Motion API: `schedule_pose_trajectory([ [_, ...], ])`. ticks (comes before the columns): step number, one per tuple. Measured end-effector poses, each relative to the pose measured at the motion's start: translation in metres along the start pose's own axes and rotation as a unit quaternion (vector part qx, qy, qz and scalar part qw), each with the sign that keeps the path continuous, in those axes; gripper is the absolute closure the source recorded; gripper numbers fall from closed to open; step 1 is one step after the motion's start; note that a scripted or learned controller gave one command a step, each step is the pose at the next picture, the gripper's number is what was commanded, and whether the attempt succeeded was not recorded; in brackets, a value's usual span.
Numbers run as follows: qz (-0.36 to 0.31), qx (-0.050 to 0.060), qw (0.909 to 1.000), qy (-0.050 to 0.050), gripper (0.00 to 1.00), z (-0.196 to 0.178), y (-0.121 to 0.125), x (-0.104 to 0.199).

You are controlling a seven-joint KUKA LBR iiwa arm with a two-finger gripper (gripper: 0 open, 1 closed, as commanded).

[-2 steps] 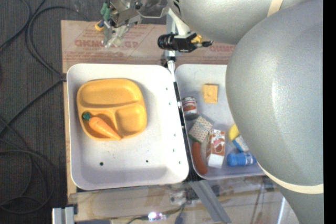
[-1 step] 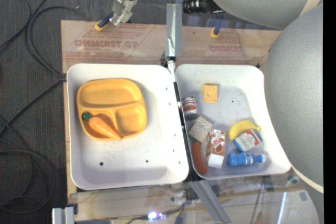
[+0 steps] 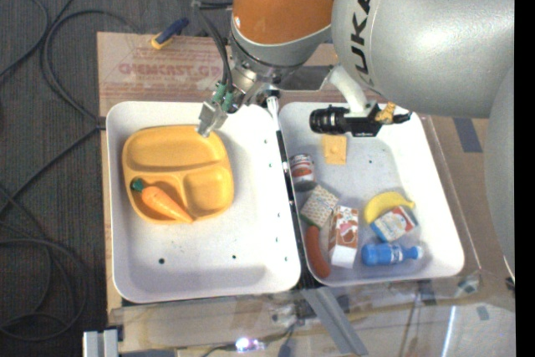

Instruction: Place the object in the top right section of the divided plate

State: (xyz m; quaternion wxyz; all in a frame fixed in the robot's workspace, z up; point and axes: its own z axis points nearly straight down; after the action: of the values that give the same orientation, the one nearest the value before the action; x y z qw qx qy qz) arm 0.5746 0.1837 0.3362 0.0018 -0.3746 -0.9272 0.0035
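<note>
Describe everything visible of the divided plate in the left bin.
The divided plate is yellow-orange, glossy like plastic, a rounded square lying flat in the left bin, toward its upper left. It has one long section and two smaller ones. A toy carrot lies in the lower-left section. The gripper hovers at its top right edge.

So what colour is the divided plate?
Yellow-orange divided plate, clearest in the camera view, left bin.

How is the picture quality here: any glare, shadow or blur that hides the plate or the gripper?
Camera view: lighting is even and soft, with a bright sheen on the grey arm; the yellow divided plate and the carrot are sharp enough to read; the gripper at the plate's upper right rim is small and slightly soft, its fingers unreadable; faint shadow lies under the plate.
</note>
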Motion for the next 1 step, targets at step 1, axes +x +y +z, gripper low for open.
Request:
schedule_pose_trajectory([
  [1,0.028,-0.001,0.9996,0.002,1.0,0.032,-0.0002,-0.0011],
])
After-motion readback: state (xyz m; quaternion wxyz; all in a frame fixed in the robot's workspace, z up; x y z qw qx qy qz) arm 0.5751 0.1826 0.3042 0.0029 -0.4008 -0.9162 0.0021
